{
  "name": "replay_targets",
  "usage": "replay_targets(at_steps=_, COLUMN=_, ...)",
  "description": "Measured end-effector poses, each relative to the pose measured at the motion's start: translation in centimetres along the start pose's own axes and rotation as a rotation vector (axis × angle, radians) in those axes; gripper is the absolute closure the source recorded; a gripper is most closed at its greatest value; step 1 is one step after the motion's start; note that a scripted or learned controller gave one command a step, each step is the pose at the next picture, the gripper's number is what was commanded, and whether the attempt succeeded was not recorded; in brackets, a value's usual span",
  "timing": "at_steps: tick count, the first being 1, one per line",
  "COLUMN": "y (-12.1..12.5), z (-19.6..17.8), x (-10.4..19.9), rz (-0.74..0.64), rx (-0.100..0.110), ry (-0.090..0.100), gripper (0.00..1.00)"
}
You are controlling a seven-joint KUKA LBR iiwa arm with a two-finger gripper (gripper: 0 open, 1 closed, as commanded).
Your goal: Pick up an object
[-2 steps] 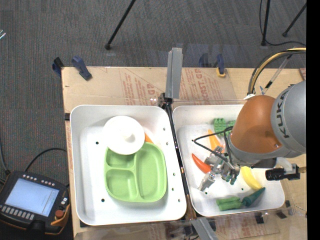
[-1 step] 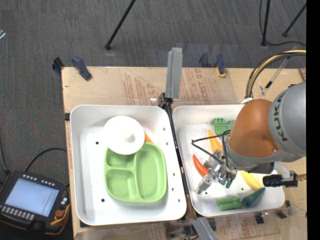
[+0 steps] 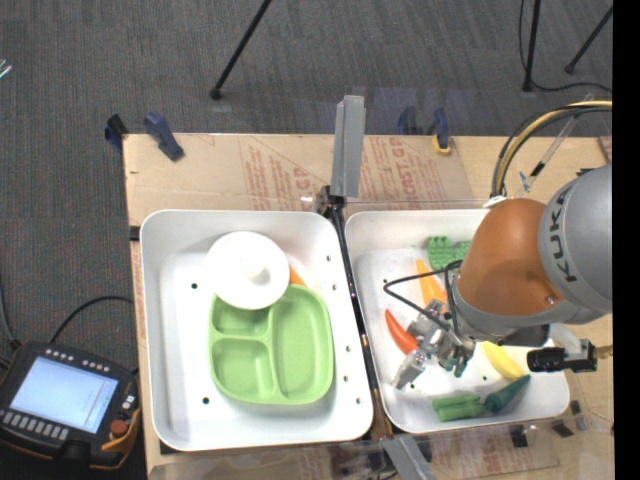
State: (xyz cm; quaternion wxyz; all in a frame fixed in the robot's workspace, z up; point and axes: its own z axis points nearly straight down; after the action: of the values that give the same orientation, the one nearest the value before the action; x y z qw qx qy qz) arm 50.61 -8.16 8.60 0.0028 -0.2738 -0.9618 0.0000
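Observation:
My gripper (image 3: 428, 358) hangs low in the right bin (image 3: 370, 258), beneath the orange wrist band. Its metal fingers point down and to the left, right beside a red pepper-shaped toy (image 3: 399, 331). Nothing shows between the fingers. An orange carrot-like piece (image 3: 429, 283) lies just above the gripper. A yellow piece (image 3: 503, 359) sits to its right, partly under the arm. A green block (image 3: 456, 407) and a dark teal piece (image 3: 505, 396) lie near the bin's front edge. A green studded piece (image 3: 443, 248) lies at the back.
The left bin (image 3: 165, 268) holds a green divided tray (image 3: 272, 348) with a white bowl (image 3: 248, 269) turned over on its upper edge. A small orange bit (image 3: 297, 277) peeks out beside the bowl. A teach pendant (image 3: 65, 396) lies at the lower left.

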Motion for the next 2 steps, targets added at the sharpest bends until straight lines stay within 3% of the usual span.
replay_targets(at_steps=2, y=-1.6, z=0.0, x=1.0, rz=0.332, rx=-0.001, ry=0.001, gripper=0.00)
